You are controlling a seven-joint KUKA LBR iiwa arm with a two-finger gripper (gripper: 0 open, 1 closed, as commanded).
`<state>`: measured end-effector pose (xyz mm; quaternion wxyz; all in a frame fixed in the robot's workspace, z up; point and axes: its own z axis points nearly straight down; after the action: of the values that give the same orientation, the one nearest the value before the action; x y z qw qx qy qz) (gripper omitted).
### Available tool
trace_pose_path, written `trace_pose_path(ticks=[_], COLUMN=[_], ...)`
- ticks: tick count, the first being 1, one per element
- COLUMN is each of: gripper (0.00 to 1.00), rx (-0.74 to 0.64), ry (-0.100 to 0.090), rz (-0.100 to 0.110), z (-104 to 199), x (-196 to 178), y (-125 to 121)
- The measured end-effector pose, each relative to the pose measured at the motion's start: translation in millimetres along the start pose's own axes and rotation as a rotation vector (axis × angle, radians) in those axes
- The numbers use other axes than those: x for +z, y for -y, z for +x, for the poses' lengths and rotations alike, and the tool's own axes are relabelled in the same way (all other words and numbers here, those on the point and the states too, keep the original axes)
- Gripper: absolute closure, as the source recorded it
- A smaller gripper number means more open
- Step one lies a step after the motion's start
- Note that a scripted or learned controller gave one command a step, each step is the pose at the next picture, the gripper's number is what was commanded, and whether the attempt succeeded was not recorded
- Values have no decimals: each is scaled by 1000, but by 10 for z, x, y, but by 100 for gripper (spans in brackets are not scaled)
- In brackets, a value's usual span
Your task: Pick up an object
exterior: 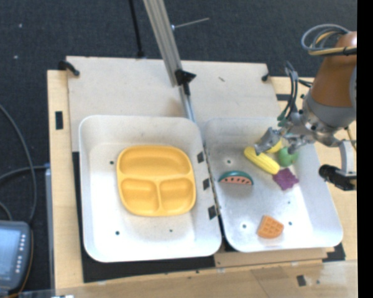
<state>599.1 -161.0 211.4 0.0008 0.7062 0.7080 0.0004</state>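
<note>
Over right bin (311, 225), near its far right corner: gripper (278, 140) low above toy cluster, yellow corn (262, 161), green piece (288, 156), purple piece (286, 179). Finger state unreadable. Watermelon slice (236, 179), waffle (270, 227) lie apart, easier targets. Yellow tray (155, 180) occupies left bin (99, 228).

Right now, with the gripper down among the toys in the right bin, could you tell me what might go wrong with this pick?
1. The gripper sits over a tight cluster: yellow corn, a green piece and a purple piece lie close together, so it may catch two or nudge them apart.
2. The cluster is near the right bin's far wall, so a pushed toy could jam there.
</note>
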Motion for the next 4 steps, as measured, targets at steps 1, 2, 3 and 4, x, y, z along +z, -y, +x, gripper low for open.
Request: trace_pose_path(ticks=[1, 2, 3, 4], gripper=[0, 0, 0, 0], rx=[0, 2, 3, 7], ry=[0, 1, 2, 13], rz=[0, 4, 2, -17], z=[0, -9, -47, -108], x=[0, 425, 836, 1018], y=[0, -31, -8, -58])
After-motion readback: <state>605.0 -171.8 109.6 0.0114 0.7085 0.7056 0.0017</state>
